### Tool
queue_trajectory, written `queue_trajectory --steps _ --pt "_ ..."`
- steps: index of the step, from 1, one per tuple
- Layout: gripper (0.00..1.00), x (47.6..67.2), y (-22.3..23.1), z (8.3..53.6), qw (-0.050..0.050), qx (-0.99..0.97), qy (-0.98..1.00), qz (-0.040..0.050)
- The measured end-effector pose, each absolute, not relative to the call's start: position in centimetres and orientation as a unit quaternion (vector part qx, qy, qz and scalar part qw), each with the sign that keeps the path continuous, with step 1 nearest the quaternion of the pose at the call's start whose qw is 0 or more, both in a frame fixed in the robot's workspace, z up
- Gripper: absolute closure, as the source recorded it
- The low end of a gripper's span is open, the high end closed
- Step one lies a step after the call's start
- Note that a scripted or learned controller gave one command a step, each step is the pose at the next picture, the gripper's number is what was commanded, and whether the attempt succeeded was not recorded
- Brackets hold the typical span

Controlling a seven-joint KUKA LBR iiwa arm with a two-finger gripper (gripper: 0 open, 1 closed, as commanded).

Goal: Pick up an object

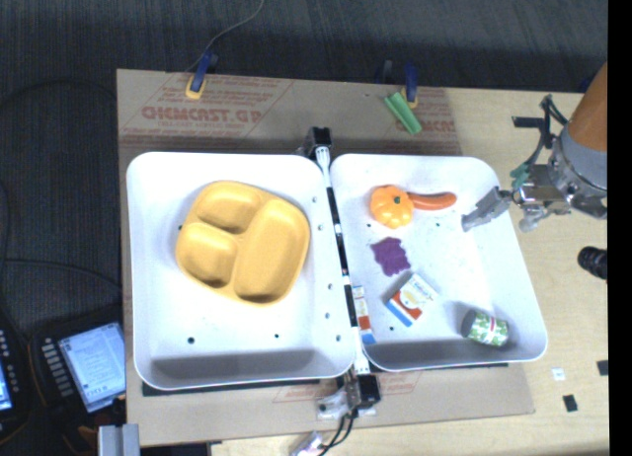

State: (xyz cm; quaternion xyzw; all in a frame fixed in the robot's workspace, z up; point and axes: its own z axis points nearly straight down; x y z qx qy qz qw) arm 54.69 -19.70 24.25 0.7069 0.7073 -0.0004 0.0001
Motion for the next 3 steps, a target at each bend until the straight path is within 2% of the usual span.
queue_trajectory --steps 1,2,3 --pt "0.00 49.1 -17.0 9.8 0.004 0.708 0.707 0.0024" --pt "0.00 49.0 -11.6 9.2 0.010 0.708 0.706 0.0043" --pt "0.00 49.0 -9.8 9.2 0.011 0.709 0.705 0.0046"
